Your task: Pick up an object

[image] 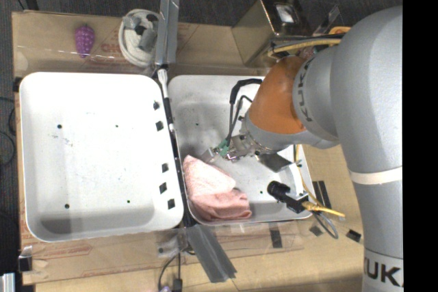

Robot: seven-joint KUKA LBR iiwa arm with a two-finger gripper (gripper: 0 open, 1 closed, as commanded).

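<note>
A crumpled pink cloth (209, 189) lies in the right bin (198, 96), against its near left corner. My gripper (228, 148) hangs low inside that bin, just above and to the right of the cloth's upper edge. I see nothing between the gripper and the cloth. The orange-banded wrist and the grey arm hide the right half of the bin.
The left bin (89, 154) sits beside the right one, split from it by a grey divider rail with black clips. Behind the bins on the bench are a purple toy (84, 40), a white coiled thing (139, 34) and a brown box (270, 24).
</note>
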